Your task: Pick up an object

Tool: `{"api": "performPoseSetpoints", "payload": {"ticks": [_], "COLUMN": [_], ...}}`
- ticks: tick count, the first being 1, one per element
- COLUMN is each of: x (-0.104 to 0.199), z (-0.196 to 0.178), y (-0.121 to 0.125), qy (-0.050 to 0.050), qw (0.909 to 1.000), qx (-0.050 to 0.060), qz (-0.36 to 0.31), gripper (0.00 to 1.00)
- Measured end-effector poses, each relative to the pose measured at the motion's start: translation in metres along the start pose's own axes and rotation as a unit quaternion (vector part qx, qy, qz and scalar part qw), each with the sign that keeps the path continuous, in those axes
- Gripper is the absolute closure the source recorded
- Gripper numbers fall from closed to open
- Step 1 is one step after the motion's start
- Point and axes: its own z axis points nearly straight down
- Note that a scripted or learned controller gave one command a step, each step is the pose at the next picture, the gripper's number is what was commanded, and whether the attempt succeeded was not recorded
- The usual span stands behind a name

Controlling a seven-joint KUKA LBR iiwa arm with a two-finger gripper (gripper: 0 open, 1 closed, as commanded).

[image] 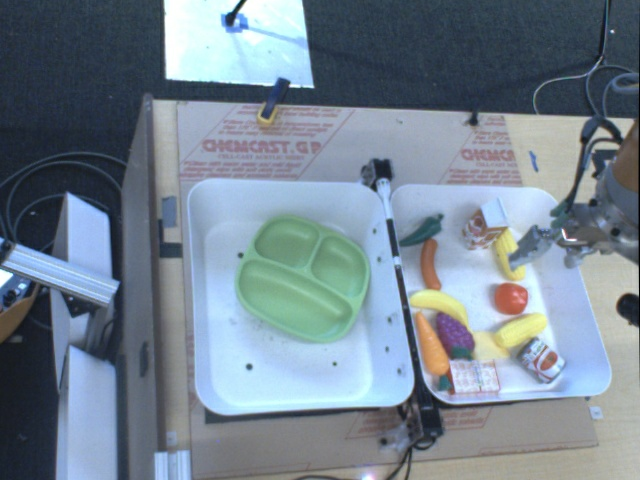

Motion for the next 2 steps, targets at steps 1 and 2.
{"api": "performPoseSetpoints", "payload": {"ticks": [1,2], "x": [0.087,0.064], "z": [0.078,0.174], "y": [-0.031,-0.035], "qy": [0.003,-0.004], "qw": [1.0000,1.0000], "qx": [0.005,-0.007], "qz": [-0.004,0.005], "gripper": [0.00,0.00]}}
